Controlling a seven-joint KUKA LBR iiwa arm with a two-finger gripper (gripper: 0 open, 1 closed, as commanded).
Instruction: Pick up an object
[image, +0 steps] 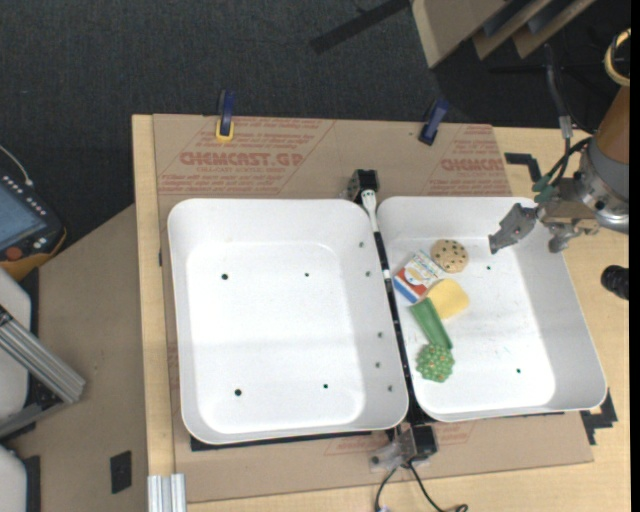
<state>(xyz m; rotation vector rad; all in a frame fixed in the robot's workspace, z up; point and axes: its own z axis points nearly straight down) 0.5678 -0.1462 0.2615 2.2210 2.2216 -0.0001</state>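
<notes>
- The gripper (520, 228) hangs over the far right part of the right bin (540, 345), below the grey wrist; one grey finger (508, 229) juts toward the left, and whether the claw is open or closed I cannot tell. Nothing can be seen held in it.
- The right bin is a shallow tray of smooth white plastic with rounded corners; its contents lie bunched near its left wall, well apart from the gripper.
- A round tan cookie (450, 255) with dark specks lies flat, farthest from the near rim.
- Just beside it, toward the left wall, is a small flat packet (418, 278), white with red and blue print, its long axis running diagonally from far right to near left.
- A smooth yellow block (449, 298), rounded at the edges, lies touching the packet's near side.
- A green vegetable toy (433, 343) has a smooth straight stalk and a bumpy, knobbly head; its long axis runs from far to near, with the head toward the near rim.
- The left bin (200, 330) is the same white plastic, with small dark dots on its floor.
- Both bins rest on a brown cardboard sheet (300, 145) with red lettering.
</notes>
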